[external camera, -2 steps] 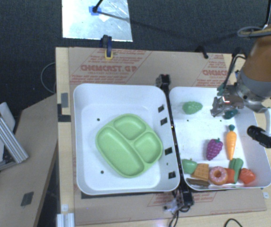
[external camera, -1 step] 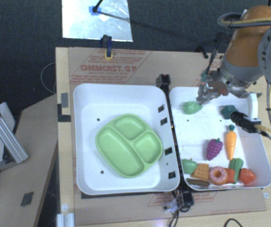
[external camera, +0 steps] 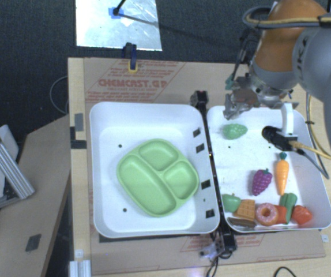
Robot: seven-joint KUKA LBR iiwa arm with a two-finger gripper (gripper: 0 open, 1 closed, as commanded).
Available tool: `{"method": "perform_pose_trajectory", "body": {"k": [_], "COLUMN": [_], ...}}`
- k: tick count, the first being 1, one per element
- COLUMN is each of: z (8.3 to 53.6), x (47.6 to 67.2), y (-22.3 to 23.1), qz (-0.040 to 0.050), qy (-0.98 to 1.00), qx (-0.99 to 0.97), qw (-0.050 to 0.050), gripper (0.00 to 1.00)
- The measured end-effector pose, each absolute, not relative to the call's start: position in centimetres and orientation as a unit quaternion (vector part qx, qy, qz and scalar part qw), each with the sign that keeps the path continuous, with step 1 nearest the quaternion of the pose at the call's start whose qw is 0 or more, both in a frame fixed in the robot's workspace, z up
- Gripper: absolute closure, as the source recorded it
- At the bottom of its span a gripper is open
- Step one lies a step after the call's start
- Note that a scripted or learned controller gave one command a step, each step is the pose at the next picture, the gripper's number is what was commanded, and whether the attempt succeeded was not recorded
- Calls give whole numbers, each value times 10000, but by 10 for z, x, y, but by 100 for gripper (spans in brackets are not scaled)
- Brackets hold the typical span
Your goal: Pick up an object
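1. The claw is seen over the far left part of the right bin, just above a green lump. Whether it is released or clenched cannot be told, and nothing is seen held in it.
2. The lump is taken as the likeliest thing to be picked (it lies nearest the claw). It rests on the bin floor near the wall shared with the left bin, well apart from the other toys.
3. It is judged to be a light plastic toy food: stiff, smooth, rather slippery, not fragile. Its rounded, uneven form could be squeezed out sideways if it is pinched off-centre.
4. A hold across its narrower middle is advised, taken from straight above and low enough to pass its widest part.
5. Grapes and a carrot are found nearer the camera, side by side. A pepper, a waffle, a donut and a tomato are crowded along the near wall. None of these is judged to be in the way.
6. The shared wall is the one obstacle to be minded, since little room is left on that side of the lump.
7. A green plate is laid in the left bin and is not concerned.
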State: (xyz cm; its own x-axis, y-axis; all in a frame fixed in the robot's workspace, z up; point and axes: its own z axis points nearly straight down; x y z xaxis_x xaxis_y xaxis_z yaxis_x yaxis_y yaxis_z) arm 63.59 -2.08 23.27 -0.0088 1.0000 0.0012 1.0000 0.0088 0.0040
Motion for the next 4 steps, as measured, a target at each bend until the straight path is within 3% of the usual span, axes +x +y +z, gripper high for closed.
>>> {"method": "perform_pose_trajectory", "body": {"k": [1, 2, 3, 4], "z": [221, 235, 220, 234], "x": [619, 631, 627, 633], "y": [-26, -23, -33, -24], "qz": [0, 10, 4, 9], "qy": [7074, 7090, 7074, 7090], "qx": [7069, 7052, 7069, 7053], "qw": [5, 10, 10, 7], "gripper": [100, 100, 100, 100]}}
